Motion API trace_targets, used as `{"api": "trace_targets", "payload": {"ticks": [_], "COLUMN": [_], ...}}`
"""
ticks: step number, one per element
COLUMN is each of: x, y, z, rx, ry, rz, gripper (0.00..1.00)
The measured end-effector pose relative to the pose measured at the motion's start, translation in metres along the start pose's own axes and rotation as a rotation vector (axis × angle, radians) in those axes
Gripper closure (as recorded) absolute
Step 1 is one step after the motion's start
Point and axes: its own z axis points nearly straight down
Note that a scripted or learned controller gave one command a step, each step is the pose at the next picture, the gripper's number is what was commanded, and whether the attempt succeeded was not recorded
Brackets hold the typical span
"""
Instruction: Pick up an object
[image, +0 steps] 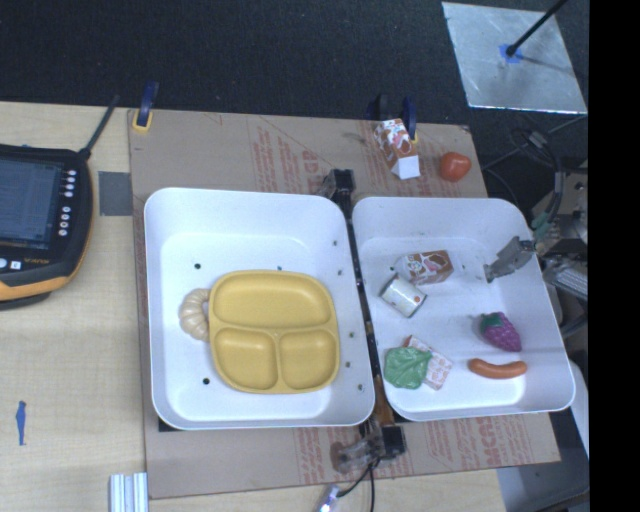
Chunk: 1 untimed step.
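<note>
My gripper (507, 259) pokes in over the right bin's far right side, dark grey and low above the floor, with nothing visibly held. The right bin (470, 215) holds a brown-and-white carton (428, 265), a white can (403, 296) on its side, purple grapes (500, 331), an orange sausage (497, 369), a green leafy piece (405, 367) and a red-and-white packet (437, 369) beside it. The grapes lie below and just left of the gripper. The carton is well to its left.
The left bin (170, 240) carries a yellow divided tray (272, 330) with a beige pastry (193, 313) at its left edge. Behind the right bin stand a small carton (397, 145) and a red tomato (455, 166). A teach pendant (35, 215) lies far left.
</note>
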Motion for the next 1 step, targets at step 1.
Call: {"api": "trace_targets", "payload": {"ticks": [1], "x": [-0.0308], "y": [-0.0341], "z": [0.1635], "rx": [0.001], "ry": [0.000], "rz": [0.000], "gripper": [0.00]}}
